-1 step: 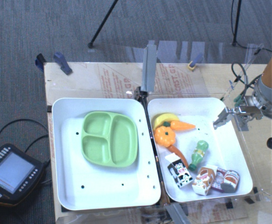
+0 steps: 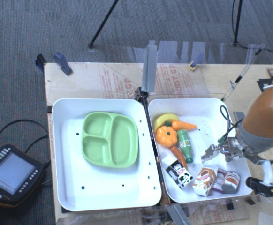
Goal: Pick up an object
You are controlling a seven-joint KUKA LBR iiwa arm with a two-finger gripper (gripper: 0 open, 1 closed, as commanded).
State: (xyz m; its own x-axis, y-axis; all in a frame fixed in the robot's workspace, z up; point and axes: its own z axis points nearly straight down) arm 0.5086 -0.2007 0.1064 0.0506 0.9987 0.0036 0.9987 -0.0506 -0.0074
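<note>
The right bin point(image 2: 207, 108) holds a yellow banana point(image 2: 164, 120), an orange carrot point(image 2: 185, 125), a small orange pumpkin point(image 2: 166, 136), a green bottle point(image 2: 185, 145) and a second carrot point(image 2: 178, 155). Along its front lie a cow-patterned milk carton point(image 2: 179, 173), a brown-and-white carton point(image 2: 204, 181) and a red-and-grey packet point(image 2: 226, 180). My gripper point(image 2: 213, 152) reaches in from the right, over the bin's right half. It sits right of the green bottle and just behind the brown-and-white carton. Nothing is visibly held in it.
The left bin point(image 2: 71, 182) carries a green divided plate point(image 2: 110, 139). A metal post point(image 2: 149, 74) rises behind the wall between the bins. A teach pendant point(image 2: 11, 171) lies on the floor at left. Tripod legs point(image 2: 106, 18) stand behind the bench.
</note>
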